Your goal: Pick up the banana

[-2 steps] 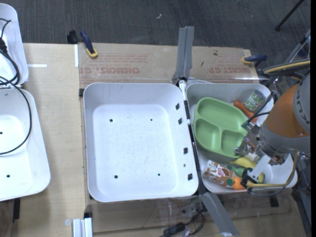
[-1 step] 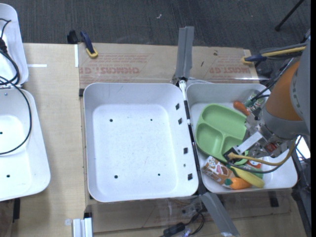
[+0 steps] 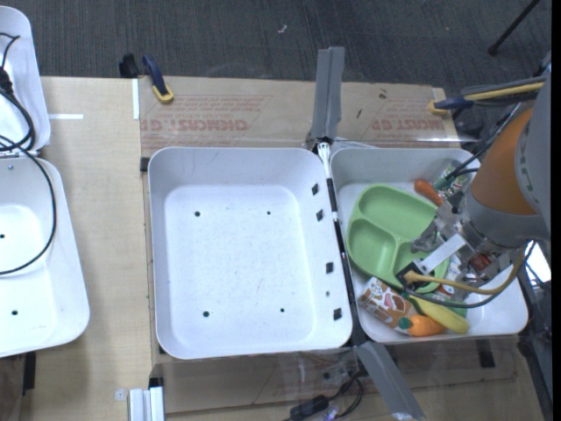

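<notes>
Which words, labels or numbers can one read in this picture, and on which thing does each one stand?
Red print on the cardboard sheet behind the bins: it is upside down and blurred, not readable with certainty.
More red print on the same cardboard at the right, behind the right bin: too blurred to read.
Snack packet in the right bin: printing too small to read.

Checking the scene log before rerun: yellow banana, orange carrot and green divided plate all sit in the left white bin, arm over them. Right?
Wrong bin. The camera view shows the yellow banana, orange carrot and green divided plate in the right white bin, with the arm over them. The left white bin holds none of them.
</notes>
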`<act>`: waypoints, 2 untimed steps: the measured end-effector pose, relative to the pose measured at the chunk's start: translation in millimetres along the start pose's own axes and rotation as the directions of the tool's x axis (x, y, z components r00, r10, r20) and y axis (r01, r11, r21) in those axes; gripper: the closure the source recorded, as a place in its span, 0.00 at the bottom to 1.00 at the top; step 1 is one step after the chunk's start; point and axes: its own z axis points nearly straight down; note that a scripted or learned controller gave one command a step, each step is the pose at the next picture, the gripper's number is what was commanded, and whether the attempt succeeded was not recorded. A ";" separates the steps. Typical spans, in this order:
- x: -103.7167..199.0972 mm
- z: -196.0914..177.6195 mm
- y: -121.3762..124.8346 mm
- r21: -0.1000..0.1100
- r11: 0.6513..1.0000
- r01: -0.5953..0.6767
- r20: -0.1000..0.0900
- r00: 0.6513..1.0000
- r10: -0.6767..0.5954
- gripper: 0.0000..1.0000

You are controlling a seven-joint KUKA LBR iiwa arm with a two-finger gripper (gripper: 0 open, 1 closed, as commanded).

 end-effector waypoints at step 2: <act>-39.3 29.9 68.4 0.004 0.999 -0.043 0.001 0.999 0.043 0.00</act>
